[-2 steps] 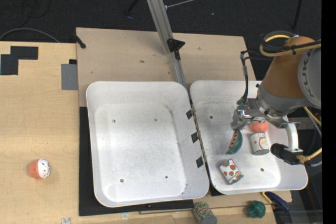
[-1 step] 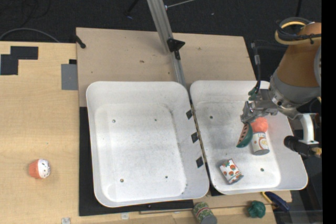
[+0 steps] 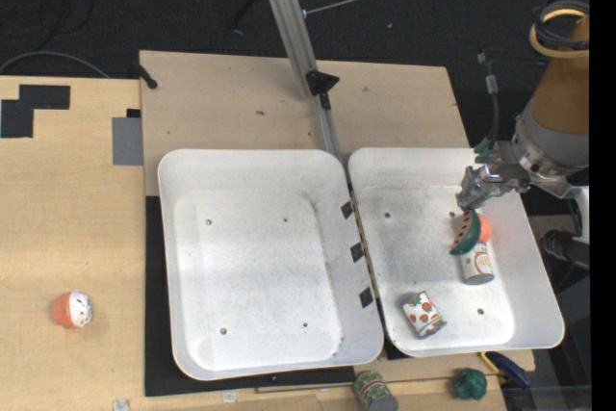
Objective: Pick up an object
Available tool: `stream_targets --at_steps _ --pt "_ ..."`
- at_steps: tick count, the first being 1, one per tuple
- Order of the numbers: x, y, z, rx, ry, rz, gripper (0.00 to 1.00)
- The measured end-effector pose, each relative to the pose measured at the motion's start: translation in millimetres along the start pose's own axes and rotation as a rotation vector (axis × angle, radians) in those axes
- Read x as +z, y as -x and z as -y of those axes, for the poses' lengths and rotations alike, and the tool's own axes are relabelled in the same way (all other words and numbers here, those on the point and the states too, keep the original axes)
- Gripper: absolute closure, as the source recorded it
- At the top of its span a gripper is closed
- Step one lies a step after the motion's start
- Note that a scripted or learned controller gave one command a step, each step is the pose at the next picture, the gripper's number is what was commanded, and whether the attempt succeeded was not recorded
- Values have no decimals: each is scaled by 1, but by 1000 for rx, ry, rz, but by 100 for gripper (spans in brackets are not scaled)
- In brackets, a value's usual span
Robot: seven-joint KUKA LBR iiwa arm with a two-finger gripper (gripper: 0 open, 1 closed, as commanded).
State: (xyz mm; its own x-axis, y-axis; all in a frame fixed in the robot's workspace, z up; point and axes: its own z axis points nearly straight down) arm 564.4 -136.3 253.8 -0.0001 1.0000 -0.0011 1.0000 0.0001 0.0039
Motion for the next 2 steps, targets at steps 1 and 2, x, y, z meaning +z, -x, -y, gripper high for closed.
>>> stream_targets --at_steps 1,2 --pt "8 -62 -6 -5 -8 -4 100" --pt "18 -108 -6 -4 -9 -4 100"
